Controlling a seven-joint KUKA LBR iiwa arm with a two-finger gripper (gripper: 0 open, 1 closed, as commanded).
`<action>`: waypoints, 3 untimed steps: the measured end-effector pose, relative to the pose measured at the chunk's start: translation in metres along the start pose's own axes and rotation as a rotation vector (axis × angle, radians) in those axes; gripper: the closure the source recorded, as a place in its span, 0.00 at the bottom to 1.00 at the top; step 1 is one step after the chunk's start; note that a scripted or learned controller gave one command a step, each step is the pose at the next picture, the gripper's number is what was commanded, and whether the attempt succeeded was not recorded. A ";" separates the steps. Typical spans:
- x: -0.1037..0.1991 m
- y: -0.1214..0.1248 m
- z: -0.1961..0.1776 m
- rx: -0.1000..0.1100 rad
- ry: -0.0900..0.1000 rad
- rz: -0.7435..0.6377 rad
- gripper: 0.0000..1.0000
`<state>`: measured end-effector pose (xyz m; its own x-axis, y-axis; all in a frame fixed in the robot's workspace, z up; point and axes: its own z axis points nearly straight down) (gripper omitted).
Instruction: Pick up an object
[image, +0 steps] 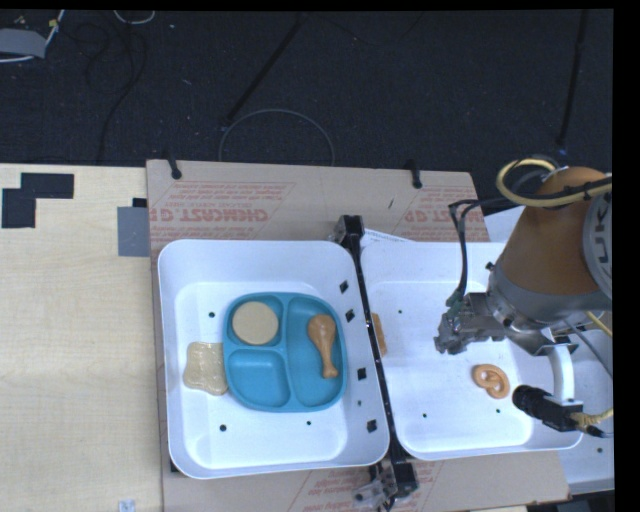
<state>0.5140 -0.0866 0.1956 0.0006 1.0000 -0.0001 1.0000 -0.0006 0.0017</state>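
The pretzel (490, 380) lies flat on the floor of the right bin (420, 440), toward its near right part, with bare white floor all round it. The gripper (455, 333) hangs just left of and a little beyond it, low over the bin floor; nothing shows between its fingers, and whether they stand apart or together I cannot tell from this slant. The arm (550, 240) reaches in from the right and covers the bin's far right corner.

To do this step well, my judgement is that the gripper should shift right and nearer until it stands straight above the pretzel, open wide enough to straddle it, then drop close to the floor before closing, since so flat a piece is easily pushed aside or skimmed over.

A small tan piece (378, 335) sits at the right bin's left wall, by the divider (365, 330). In the left bin (190, 270) a blue tray (270, 385) holds a round cookie (254, 322) and a drumstick (324, 343); a pale bread slice (205, 368) lies touching the tray's left edge.
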 end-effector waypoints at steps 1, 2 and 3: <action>-0.001 0.001 -0.051 0.001 0.000 -0.001 1.00; 0.052 -0.008 -0.056 0.005 0.003 -0.005 1.00; 0.108 -0.023 -0.041 0.008 0.002 -0.004 1.00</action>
<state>0.4915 0.0218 0.2370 -0.0038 1.0000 0.0016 1.0000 0.0038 -0.0060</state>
